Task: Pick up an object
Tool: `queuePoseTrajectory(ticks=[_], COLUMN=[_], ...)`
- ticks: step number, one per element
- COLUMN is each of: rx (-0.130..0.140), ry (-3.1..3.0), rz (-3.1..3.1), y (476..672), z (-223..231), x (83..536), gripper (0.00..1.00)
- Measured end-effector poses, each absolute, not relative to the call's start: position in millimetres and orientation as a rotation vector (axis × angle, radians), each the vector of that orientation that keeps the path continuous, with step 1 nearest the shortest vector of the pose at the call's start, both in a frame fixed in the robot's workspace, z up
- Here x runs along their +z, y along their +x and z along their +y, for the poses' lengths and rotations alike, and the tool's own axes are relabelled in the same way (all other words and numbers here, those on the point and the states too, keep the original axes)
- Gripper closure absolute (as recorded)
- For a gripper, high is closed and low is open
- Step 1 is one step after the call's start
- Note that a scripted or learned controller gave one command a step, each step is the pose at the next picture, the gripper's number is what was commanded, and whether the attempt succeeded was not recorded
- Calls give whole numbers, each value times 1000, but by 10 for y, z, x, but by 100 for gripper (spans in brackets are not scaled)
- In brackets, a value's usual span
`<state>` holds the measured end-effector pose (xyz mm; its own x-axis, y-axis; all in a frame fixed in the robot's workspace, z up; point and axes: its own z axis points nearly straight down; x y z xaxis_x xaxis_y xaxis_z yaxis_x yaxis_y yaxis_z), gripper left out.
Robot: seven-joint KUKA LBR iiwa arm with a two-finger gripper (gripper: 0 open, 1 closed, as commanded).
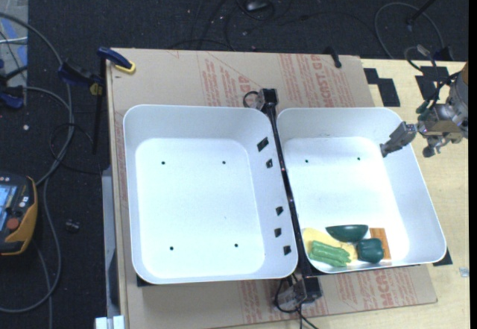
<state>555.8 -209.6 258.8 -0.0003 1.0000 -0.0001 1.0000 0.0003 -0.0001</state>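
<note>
Above the right bin's [417, 193] far right rim hangs the gripper [414, 139]; its fingers' state seems unreadable.

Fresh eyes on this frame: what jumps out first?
The two white bins side by side on the brown board dominate the camera view. The only colour sits in the right bin's near corner: a cluster of green objects with a yellow piece and an orange one. The gripper hangs over that bin's far right rim, well away from the pile.
</note>
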Motion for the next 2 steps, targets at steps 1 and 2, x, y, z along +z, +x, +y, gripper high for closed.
queuePoseTrajectory(ticks=[1,2], rx=[-9,5], ry=[2232,2215], rz=[2226,2223], y=[5015,4976], z=[-2142,-1673], x=[1210,1857], gripper=[0,0])
